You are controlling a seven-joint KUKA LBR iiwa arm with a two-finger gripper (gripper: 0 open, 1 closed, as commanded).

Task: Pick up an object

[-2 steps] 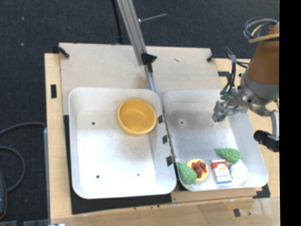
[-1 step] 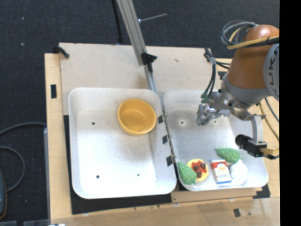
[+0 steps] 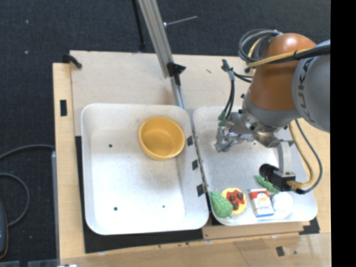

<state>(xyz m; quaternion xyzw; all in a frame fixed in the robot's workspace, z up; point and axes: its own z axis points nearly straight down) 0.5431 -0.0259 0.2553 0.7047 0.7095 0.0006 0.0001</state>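
Nearest the lens is the arm's orange band [image 3: 275,77], and below it the gripper [image 3: 224,142] hangs over the bare upper part of the right bin [image 3: 239,171]. Whether it is spread or closed I cannot tell, and nothing shows in its grasp.

The likely targets lie well apart from it, crowded along that bin's near rim: a green toy [image 3: 221,204] touching a yellow-and-red toy [image 3: 235,199], then a red-and-white box [image 3: 261,203] beside a white round piece [image 3: 282,203].

The main risk is that a descent from this spot closes on bare floor. If the arm moves to the cluster, the packed pieces could be nudged aside or two caught at once, and the rim just beside them could block one side of the grasp.

The yellow bowl [image 3: 161,137] in the left bin [image 3: 128,199] looks too wide to grip except by its rim.
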